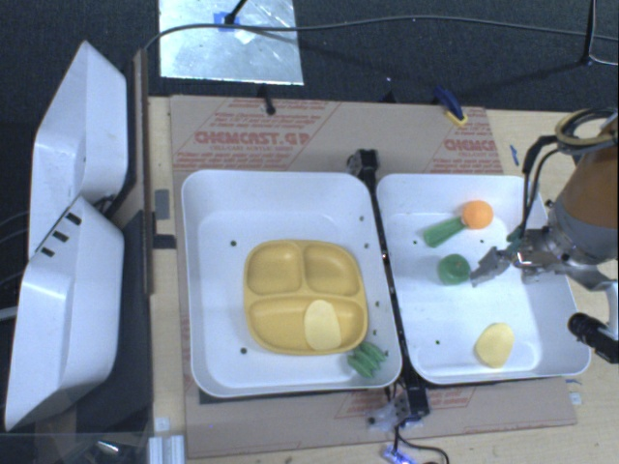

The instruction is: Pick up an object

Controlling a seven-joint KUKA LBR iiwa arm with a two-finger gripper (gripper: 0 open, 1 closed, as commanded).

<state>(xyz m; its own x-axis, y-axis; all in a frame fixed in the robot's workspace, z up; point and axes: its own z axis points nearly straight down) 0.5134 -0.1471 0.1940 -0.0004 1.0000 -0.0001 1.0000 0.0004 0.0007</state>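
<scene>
The right bin holds an orange ball touching a long green piece, a round green piece below them, and a yellow lemon-shaped object near the front. My gripper reaches in from the right, low over the bin, its tip just right of the round green piece. I see nothing held in it. The orange-banded arm rises behind it at the right edge.
In the left bin lies a yellow divided tray with a pale yellow oval in its front compartment. A ridged green object sits in that bin's front right corner. Cables run across the back.
</scene>
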